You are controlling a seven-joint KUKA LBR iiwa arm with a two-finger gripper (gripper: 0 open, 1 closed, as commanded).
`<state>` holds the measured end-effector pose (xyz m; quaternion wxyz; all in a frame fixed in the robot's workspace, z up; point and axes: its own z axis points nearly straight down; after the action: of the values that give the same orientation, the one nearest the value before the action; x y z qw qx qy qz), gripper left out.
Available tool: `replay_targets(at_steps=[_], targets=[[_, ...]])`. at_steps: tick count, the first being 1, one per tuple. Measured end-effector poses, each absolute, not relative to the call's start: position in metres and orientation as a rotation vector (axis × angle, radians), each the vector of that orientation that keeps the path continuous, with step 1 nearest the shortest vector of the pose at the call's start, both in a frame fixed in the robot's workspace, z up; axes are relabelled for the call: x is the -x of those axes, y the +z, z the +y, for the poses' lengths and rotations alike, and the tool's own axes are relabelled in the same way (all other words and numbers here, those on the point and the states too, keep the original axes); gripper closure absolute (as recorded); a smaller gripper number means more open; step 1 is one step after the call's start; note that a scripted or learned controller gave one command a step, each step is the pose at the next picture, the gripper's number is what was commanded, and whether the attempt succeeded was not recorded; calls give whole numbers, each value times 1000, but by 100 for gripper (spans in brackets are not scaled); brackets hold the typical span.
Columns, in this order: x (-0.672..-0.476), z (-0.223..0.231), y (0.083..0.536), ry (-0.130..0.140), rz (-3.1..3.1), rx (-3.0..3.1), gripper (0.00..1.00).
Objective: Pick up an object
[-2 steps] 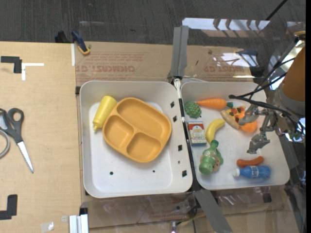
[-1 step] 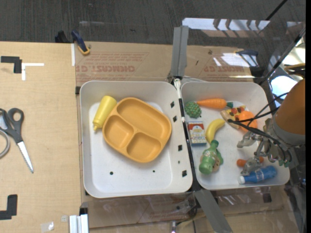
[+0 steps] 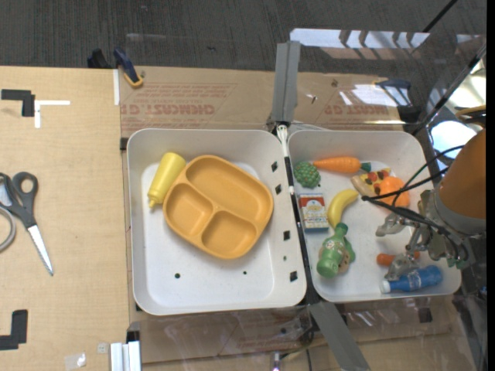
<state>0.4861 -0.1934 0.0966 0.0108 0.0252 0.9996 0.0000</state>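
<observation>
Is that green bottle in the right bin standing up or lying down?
Lying down. The green bottle rests on its side on the right bin's floor, its length showing, below the banana.

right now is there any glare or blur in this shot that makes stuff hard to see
In the camera view, glare streaks the clear panel at top right and washes out a patch beyond the right bin; the orange band is soft and blurred; the end effector is murky against clutter; the yellow tray is evenly lit and sharp.
</observation>
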Motion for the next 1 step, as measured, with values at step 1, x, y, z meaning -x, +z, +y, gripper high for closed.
replay_targets(at_steps=[1], targets=[[-485, -185, 97, -9, 3119, -5, 0]])
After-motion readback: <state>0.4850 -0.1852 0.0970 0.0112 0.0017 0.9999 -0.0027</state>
